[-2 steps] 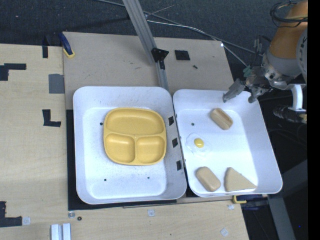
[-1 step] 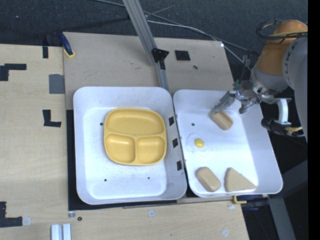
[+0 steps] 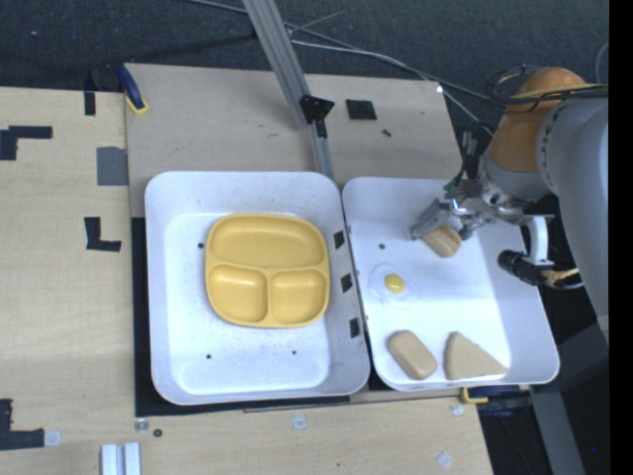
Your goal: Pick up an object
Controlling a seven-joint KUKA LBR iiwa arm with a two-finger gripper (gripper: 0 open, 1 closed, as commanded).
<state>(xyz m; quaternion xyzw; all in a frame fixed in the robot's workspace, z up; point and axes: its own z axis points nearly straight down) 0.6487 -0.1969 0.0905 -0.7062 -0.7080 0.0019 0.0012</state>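
Note:
My gripper (image 3: 447,232) reaches into the upper part of the right bin (image 3: 514,310) from the right. A small tan block (image 3: 445,243) sits between its fingers, and the gripper is shut on it. I cannot tell whether the block is off the bin floor. Lower in the same bin lie a small yellow round piece (image 3: 395,284), a tan bread roll (image 3: 410,353) and a tan wedge (image 3: 473,357).
The left bin (image 3: 178,344) holds a yellow divided plate (image 3: 267,268). A grey pole (image 3: 287,57) slants down to the gap between the bins at the back. Black cables (image 3: 539,270) hang beside the right bin's right wall.

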